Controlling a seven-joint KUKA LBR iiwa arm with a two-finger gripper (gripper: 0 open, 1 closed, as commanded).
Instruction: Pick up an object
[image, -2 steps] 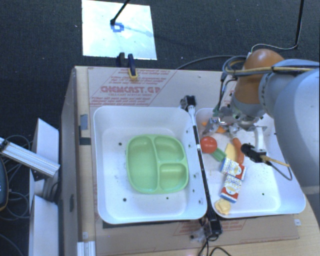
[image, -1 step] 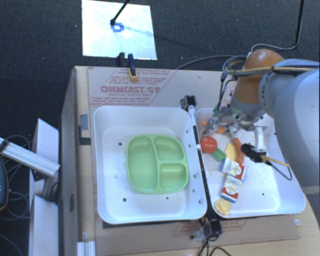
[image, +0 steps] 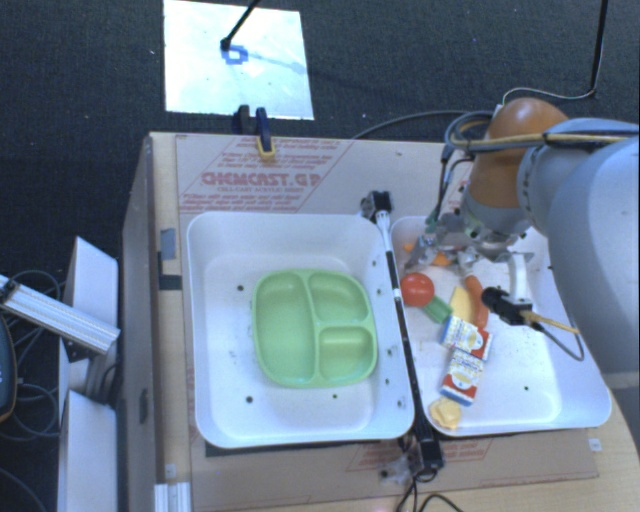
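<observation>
You're watching the end effector (image: 447, 250) hovering low at the far end of the right bin (image: 575, 400), its finger state impossible to tell, while the red tomato (image: 417, 289) and small cartons (image: 464, 358) are lying unlifted beside it, so nothing's picked yet.

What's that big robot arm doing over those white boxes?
The robot arm is reaching into the right bin, trying to pick up a toy. Its gripper hangs over the far end, just past a red tomato and little boxes. The left bin has a green divided plate.
</observation>
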